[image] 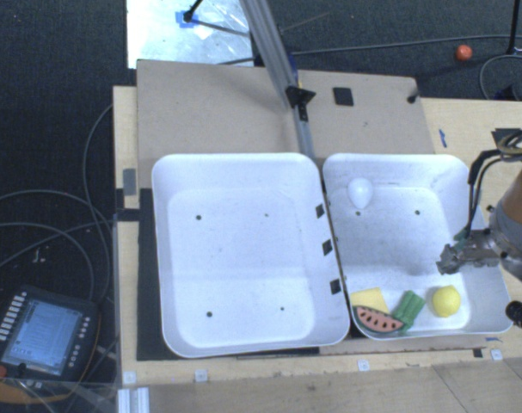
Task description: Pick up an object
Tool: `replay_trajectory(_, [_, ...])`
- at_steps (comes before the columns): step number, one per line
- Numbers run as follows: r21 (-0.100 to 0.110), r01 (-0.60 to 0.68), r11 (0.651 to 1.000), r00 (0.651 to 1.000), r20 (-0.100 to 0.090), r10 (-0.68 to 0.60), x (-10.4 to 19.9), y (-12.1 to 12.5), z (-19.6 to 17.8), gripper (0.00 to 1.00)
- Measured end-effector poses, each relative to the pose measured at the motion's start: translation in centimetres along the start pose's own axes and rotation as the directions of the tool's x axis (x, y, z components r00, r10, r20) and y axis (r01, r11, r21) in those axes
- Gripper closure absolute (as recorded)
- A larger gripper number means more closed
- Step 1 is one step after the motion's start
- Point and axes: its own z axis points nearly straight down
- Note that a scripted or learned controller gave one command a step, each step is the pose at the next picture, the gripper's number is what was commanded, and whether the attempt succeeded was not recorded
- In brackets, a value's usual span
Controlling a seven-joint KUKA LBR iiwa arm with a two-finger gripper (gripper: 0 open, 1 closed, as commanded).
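The right bin [398,172] holds several small objects along its near edge: a yellow block [370,299], a watermelon slice [377,320], a green piece [408,309] and a yellow lemon [446,300]. A white egg-shaped object [360,193] lies near the bin's far left corner. My gripper [457,257] hangs at the right side of this bin, just above and right of the lemon, with nothing visibly between its fingers. The arm enters from the right edge.
The left bin [239,248] sits beside the right one, joined by black clips [327,247]. A slanted metal pole [273,50] rises behind the bins. A tablet-like pendant [39,332] lies on the floor at the lower left. Cables run across the carpet.
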Motion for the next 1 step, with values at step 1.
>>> replay_trajectory(1, [-0.001,0.000,1.000,1.000,0.000,0.000,0.00,0.04,-1.02,1.00])
